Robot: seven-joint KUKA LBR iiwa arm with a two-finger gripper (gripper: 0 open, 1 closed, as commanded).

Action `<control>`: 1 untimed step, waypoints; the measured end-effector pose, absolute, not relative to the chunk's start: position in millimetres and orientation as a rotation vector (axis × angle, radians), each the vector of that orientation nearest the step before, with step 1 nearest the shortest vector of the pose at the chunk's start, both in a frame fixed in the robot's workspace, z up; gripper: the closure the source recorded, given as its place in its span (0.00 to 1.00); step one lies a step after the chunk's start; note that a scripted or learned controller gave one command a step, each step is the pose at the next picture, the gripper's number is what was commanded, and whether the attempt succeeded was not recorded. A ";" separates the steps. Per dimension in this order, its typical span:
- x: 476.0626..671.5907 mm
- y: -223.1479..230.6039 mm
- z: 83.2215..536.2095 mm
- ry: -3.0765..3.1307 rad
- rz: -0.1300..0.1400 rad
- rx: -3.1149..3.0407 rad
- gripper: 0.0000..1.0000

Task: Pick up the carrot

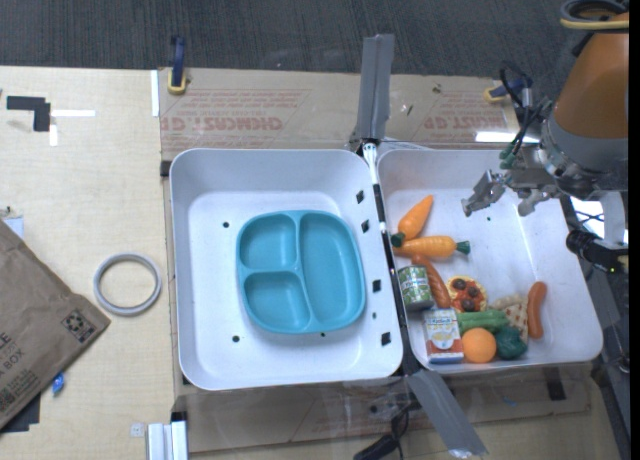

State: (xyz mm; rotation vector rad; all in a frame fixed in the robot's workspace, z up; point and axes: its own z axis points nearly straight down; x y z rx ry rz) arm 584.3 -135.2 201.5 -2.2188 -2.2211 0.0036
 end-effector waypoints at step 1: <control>586.0 -182.8 270.0 -1.946 0.003 -2.468 0.00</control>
